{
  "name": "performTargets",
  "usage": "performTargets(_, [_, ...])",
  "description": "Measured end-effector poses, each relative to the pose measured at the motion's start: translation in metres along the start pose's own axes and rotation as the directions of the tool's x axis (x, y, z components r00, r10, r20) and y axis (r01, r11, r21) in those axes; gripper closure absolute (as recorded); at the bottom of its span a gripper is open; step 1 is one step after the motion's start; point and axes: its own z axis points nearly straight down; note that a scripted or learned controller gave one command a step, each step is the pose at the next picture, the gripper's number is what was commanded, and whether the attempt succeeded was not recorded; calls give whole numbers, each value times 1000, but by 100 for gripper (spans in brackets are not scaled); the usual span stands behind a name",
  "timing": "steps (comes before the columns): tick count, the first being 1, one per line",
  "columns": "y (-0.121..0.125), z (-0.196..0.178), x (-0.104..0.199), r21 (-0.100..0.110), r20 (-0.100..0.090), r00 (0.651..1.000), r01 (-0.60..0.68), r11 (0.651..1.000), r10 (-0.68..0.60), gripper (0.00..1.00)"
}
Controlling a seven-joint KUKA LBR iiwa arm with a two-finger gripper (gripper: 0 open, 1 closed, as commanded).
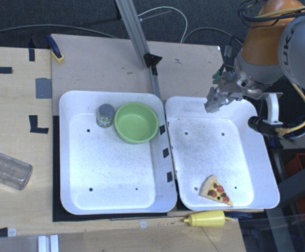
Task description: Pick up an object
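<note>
The end effector (213,106), grip state indeterminate, hangs over the far rim of the right shallow white plastic bin (257,193) on the tan wooden counter (16,98), well apart from the triangular toy pizza slice (216,190) near that bin's near edge.

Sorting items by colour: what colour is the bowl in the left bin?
Light green; the bowl shows clearly in the camera view.

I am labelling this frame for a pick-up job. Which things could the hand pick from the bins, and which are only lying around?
For the job:
- hand, above the right bin's far edge
- pizza slice toy, right bin
- green bowl, left bin
- small grey can, beside the bowl

Lying about:
- yellow bottle, on the bench
- clear plastic container
- blue-yellow clamp
</note>
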Motion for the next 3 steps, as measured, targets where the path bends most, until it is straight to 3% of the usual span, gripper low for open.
performTargets(3, [-24,3,153,2,1,1000,1,1000,-1,100])
